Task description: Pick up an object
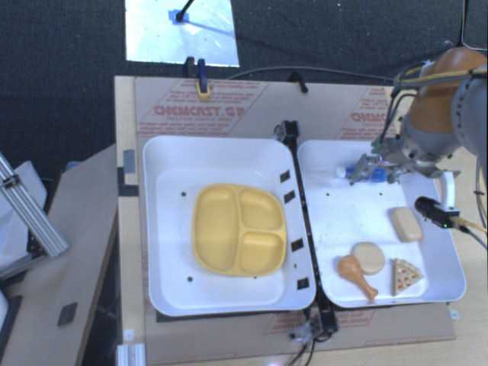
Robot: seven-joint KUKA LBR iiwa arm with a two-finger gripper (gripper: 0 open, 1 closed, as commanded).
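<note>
While four toy foods lie loose in the right bin, none of them is between the gripper's fingers: a tan bread-like block sits near the bin's right wall, a round pale biscuit lies lower down and touches the orange drumstick at its left, and a pizza slice rests just right of the biscuit near the front rim. The gripper hangs over the far part of the same bin, well apart from these pieces, with something blue at its tip; how far its fingers are spread, and whether they clasp that blue thing, I cannot tell. The grey arm with its orange band comes in from the right. In the left bin lies a yellow divided plate with three compartments.
</note>
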